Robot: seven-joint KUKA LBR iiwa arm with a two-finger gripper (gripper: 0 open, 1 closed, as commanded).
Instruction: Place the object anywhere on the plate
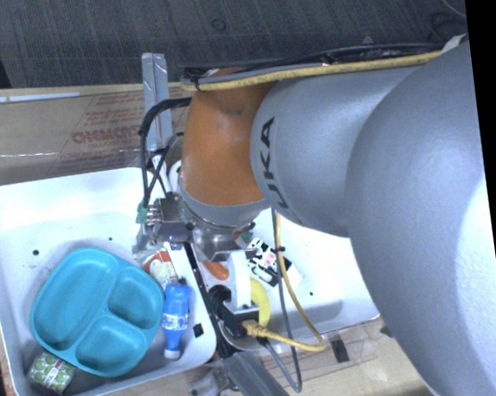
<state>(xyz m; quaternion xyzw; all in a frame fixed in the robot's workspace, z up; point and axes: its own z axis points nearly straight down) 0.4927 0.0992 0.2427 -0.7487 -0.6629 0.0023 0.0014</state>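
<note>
You see the grey arm (360, 161) reaching in from the right, its orange band (214, 143) over the wall between the two white bins, and the gripper (208, 251) low at that divide; whether it is open or closed cannot be told from here. In the left bin (16, 212) the blue sectioned plate (96, 310) lies flat, with a small blue bottle (176, 316) just beside its right edge and a green patterned item (50, 373) partly tucked under its lower-left corner. A yellow object (261, 300) lies in the right bin (351, 305) below the wrist, apart from the plate.
</note>
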